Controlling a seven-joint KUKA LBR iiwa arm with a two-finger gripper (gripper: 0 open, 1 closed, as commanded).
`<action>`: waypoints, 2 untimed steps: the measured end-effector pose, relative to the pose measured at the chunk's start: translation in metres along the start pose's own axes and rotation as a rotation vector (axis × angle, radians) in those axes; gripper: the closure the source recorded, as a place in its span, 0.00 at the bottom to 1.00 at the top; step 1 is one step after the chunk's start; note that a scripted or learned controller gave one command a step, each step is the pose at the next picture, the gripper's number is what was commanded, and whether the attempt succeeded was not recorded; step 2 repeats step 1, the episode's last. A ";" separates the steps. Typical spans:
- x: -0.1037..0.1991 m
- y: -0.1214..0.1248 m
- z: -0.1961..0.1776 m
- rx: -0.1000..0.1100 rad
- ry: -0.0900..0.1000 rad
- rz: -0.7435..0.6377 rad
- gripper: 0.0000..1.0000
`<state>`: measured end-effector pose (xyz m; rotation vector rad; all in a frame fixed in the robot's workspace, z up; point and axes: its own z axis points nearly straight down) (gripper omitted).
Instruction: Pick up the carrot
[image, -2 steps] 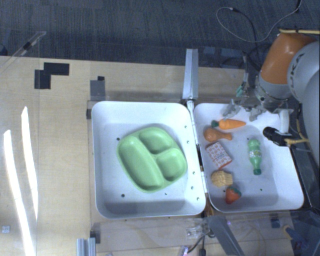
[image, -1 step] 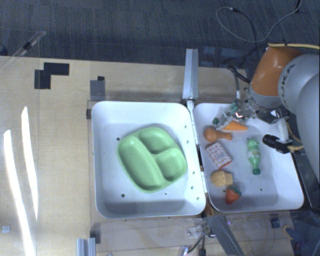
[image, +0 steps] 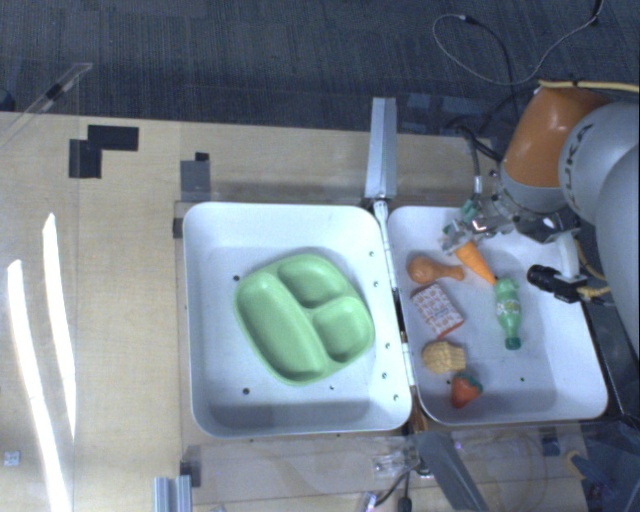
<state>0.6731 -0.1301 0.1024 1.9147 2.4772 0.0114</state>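
Left to right, I am seeing a green plate (image: 305, 317) lying in the left bin (image: 205, 300). In the right bin (image: 560, 385) a drumstick (image: 434, 269), a cracker (image: 437, 309), a corn piece (image: 444, 356) and a strawberry (image: 464, 390) are lying near the divider. The carrot (image: 476, 264) is lying at the bin's upper middle, its top directly under the gripper (image: 474, 226). I cannot tell how the gripper is set. A green bottle (image: 508, 313) is lying just right of the carrot.
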 end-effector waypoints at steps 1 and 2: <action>0.062 0.015 -0.108 0.003 0.002 -0.085 1.00; 0.062 0.015 -0.108 0.003 0.002 -0.085 1.00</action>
